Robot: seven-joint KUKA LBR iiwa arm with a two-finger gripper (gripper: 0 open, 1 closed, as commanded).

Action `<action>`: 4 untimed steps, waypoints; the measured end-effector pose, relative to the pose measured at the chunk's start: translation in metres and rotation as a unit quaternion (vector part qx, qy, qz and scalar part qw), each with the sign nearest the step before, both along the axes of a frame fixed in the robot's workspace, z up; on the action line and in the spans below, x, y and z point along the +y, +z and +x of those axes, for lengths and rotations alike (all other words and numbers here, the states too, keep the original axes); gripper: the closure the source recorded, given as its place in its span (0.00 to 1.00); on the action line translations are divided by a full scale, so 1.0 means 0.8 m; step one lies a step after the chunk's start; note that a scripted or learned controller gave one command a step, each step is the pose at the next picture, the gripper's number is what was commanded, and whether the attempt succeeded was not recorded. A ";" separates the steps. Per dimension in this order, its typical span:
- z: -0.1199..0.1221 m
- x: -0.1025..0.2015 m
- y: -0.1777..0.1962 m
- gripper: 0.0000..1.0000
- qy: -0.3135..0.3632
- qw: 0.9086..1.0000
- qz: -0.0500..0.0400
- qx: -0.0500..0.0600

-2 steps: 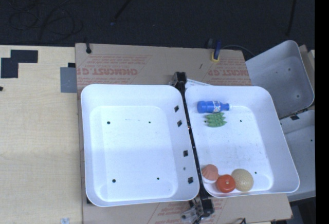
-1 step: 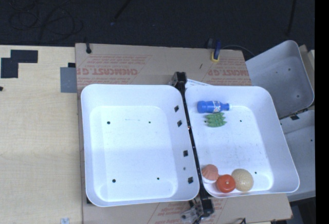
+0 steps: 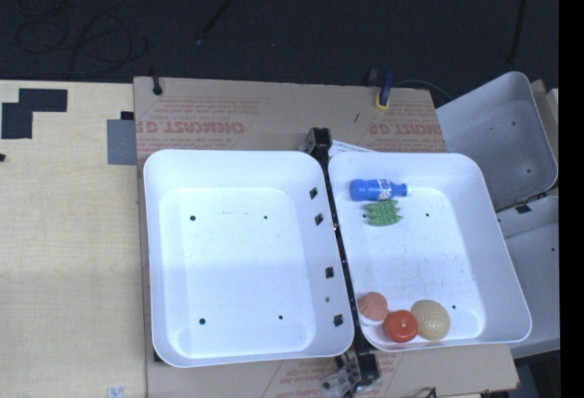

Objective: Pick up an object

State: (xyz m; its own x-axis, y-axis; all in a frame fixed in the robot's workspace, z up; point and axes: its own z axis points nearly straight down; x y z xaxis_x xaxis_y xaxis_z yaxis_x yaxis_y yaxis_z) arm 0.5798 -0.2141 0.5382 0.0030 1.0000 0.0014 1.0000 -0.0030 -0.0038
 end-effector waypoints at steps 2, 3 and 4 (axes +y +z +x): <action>0.005 0.001 0.011 1.00 0.003 1.000 0.000 0.000; 0.004 0.001 0.011 0.00 0.003 1.000 0.000 0.001; 0.005 0.002 0.023 1.00 0.004 1.000 0.000 0.001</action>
State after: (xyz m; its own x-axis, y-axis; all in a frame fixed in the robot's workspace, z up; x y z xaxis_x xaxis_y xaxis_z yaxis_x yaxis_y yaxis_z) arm 0.5840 -0.2126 0.5567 -0.0046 1.0000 0.0010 1.0000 0.0046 -0.0068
